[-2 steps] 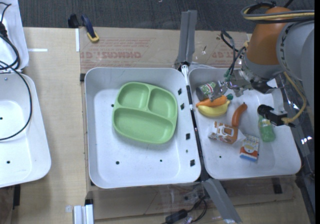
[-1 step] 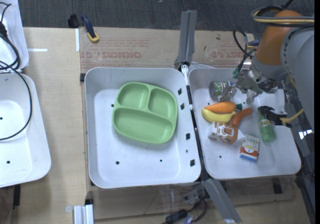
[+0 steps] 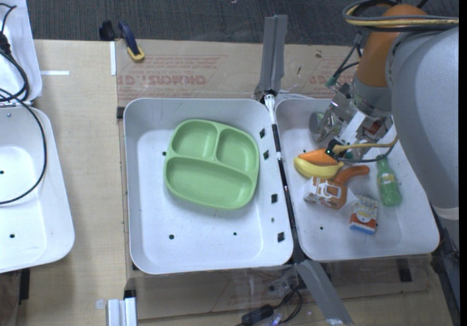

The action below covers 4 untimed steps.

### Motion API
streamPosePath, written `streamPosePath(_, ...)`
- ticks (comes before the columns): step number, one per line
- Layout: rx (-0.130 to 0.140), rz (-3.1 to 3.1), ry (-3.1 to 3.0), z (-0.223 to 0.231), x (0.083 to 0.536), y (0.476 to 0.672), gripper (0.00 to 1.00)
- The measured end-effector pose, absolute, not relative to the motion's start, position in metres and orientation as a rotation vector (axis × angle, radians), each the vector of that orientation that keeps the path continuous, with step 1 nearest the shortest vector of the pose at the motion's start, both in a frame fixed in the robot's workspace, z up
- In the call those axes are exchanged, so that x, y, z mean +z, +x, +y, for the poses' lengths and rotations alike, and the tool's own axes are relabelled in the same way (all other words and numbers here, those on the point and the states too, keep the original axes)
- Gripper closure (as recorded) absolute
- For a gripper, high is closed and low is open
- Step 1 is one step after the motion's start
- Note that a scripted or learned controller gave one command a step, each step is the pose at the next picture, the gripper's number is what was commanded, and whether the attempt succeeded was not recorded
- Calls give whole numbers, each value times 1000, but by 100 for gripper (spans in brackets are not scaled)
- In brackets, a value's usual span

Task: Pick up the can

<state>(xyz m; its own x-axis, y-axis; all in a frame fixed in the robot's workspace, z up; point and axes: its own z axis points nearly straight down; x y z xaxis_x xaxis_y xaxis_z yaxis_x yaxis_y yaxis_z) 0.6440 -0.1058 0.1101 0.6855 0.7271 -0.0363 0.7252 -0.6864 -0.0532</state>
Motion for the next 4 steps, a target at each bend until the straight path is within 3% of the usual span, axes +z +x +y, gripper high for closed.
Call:
streamPosePath(1, 78, -1151, -2867, -134, 89, 644, 0)
streamPosePath(2, 31, -1062, -2947, -188, 123, 641, 0)
streamPosePath(3, 66, -979, -2940, -205, 96, 637, 0)
streamPosePath(4, 69, -935, -2948, -209, 101, 640, 0)
